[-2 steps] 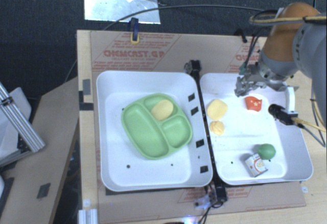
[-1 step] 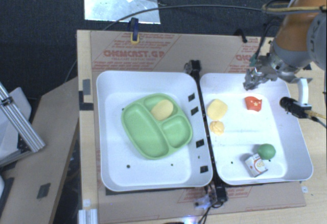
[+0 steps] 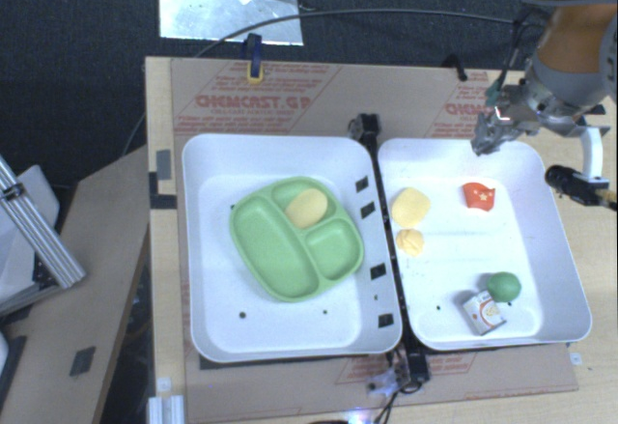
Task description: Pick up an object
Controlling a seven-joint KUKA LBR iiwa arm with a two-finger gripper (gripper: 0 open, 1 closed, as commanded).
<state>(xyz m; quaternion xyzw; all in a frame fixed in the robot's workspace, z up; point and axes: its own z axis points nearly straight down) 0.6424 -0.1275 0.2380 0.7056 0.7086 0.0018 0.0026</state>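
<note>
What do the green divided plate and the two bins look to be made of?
Green divided plate: probably moulded plastic, matte to satin, judging by its uniform colour and soft rounded dividers. Left bin and right bin: likely thin formed plastic, smooth white with rounded corners and faint sheen; painted metal can't be ruled out.

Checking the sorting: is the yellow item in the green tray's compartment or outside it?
In. The yellow item lies inside the top small compartment of the green tray, within its raised rim.

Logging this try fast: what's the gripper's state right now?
Gripper: cannot be told whether open or closed; it hangs over the far edge of the right bin, nothing seen in it.
</note>
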